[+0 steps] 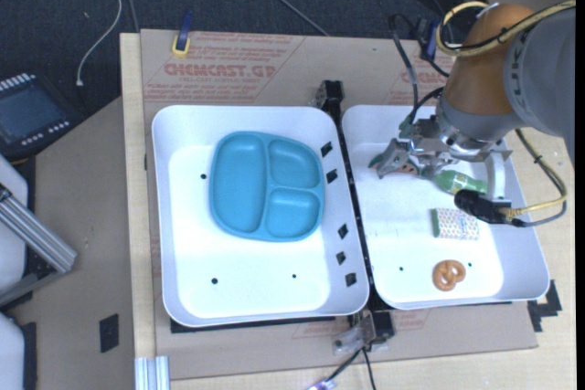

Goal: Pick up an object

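While the gripper hovers low in the right bin, fingers spread and unladen (approach step, seemingly), it next needs a target like the green object.

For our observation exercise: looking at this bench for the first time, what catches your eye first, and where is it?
The bright blue three-compartment plastic plate stands out, lying in the left white bin. Next comes the grey arm with its orange band, reaching in from the right, its end effector over the right white bin. Near that bin's front lies a small brown pretzel-shaped toy.
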You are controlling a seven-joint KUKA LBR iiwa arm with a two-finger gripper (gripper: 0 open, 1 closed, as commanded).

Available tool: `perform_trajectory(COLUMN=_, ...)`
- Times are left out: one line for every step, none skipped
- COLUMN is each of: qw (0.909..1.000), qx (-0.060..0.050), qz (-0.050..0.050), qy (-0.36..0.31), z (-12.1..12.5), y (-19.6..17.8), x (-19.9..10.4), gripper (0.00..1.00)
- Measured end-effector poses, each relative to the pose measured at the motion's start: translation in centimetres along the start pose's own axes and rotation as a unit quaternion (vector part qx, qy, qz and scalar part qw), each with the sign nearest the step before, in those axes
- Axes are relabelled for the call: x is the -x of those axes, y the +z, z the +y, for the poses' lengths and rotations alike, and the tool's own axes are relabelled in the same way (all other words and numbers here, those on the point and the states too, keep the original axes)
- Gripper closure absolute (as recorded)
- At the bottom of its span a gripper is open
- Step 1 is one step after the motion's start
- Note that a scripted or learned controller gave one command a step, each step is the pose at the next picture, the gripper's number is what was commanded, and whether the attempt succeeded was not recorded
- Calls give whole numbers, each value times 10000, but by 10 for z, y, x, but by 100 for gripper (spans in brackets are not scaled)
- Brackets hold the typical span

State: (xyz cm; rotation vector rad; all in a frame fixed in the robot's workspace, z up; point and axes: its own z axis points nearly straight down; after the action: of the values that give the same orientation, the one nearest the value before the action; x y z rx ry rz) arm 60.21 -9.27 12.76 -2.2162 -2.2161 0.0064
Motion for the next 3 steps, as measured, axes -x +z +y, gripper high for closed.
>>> perform_trajectory(qw=10000, qx=11, qz=-1, qy=2, z=0, y=45, x=-1, gripper=0)
perform_trajectory(qw=10000, qx=45, qz=-5, qy=4, z=1, y=31, x=-1, gripper=100)
perform_trajectory(qw=10000, qx=60, qz=-13, qy=6, z=-1, y=-13, x=3, gripper=100)
